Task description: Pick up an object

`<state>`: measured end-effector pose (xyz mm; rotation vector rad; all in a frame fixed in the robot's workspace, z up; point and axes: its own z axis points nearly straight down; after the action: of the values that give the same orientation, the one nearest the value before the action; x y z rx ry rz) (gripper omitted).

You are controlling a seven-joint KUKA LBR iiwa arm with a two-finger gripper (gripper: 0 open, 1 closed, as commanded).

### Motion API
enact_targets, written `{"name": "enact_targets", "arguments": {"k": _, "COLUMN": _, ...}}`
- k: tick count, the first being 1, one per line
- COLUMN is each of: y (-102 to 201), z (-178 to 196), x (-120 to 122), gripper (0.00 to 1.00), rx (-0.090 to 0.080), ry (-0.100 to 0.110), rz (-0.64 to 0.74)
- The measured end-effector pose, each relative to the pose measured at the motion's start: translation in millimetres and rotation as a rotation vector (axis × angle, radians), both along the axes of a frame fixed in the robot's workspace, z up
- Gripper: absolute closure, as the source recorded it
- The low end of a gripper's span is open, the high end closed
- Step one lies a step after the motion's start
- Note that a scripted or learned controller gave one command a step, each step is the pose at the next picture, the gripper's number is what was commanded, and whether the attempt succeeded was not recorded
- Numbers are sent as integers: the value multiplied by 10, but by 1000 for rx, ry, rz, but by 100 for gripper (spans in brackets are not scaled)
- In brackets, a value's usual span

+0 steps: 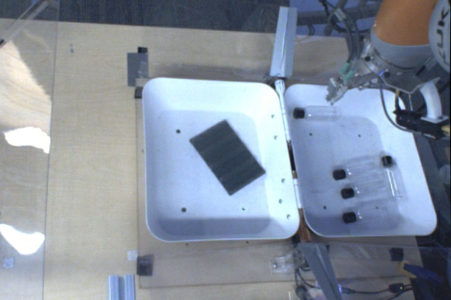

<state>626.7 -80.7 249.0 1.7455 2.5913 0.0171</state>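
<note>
Readable writing: partial dark lettering on the arm's [416, 3] light grey casing at the right frame edge, cut off and not legible as a word. No other labels or brand marks can be made out on any item.

Table [84, 151]: light wood surface carrying two shallow white bins side by side.

Left bin [158, 214]: contains one dark grey rectangular pad [227, 156], lying flat and rotated diagonally, near the bin centre.

Right bin [423, 221]: contains several clear vials with black caps. One vial [313, 113] lies near the upper left corner. A cluster of vials [366, 179] lies in the lower right area; their transparent bodies blend into the white floor, so the exact count and outlines are hard to determine. Black caps are the clearest markers.

Hand [338, 89]: positioned over the upper rim of the right bin, just beside the single upper vial and above it in the frame. The fingers are small and blurred against cables; whether they are spread or pressed together cannot be told. No item is visible between them.

The arm's orange band and wrist are partly cut off by the right and top frame edges.
</note>
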Motion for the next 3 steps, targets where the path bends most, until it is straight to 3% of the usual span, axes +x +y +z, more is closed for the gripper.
{"name": "enact_targets", "arguments": {"k": 1, "y": 11, "z": 103, "x": 18, "gripper": 100, "rx": 0, "ry": -5, "rz": 4}}
{"name": "enact_targets", "arguments": {"k": 2, "y": -365, "z": -390, "x": -566, "gripper": 100, "rx": -2, "ry": 16, "rz": 219}}
{"name": "enact_targets", "arguments": {"k": 3, "y": -353, "z": -285, "x": -543, "gripper": 100, "rx": -3, "ry": 10, "rz": 221}}
